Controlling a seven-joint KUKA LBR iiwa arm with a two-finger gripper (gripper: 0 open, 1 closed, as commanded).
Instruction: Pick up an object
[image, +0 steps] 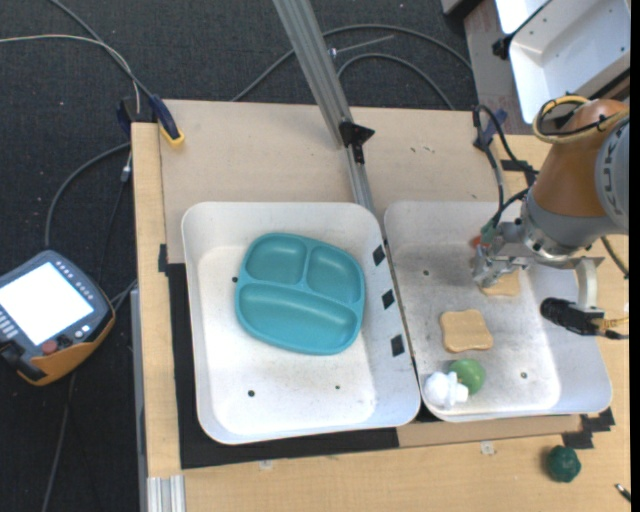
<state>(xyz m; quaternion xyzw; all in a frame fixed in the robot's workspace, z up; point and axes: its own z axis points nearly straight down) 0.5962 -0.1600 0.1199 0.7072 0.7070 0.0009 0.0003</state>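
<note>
The arm reaches in from the right and is positioned over the right bin, with the jaws lowered to the bin floor in its upper half. A small tan piece, resembling a slice of toast, lies directly beneath and touching the jaws, its visible part extending toward the near side; whether the jaws are open, closed or gripping the piece cannot be determined, because the wrist hides the tips. The piece is judged the probable target, since it is the object closest to the jaws. A larger tan bread slice lies flat further toward the near edge, apart from the jaws; it is roughly square, with no marked long axis. A green ball and a white object rest together at the near left corner of the same bin. The left bin holds a teal divided plate. A further green object lies on the worktop outside the bins. No brand, label or legible writing can be read on any item.
</note>
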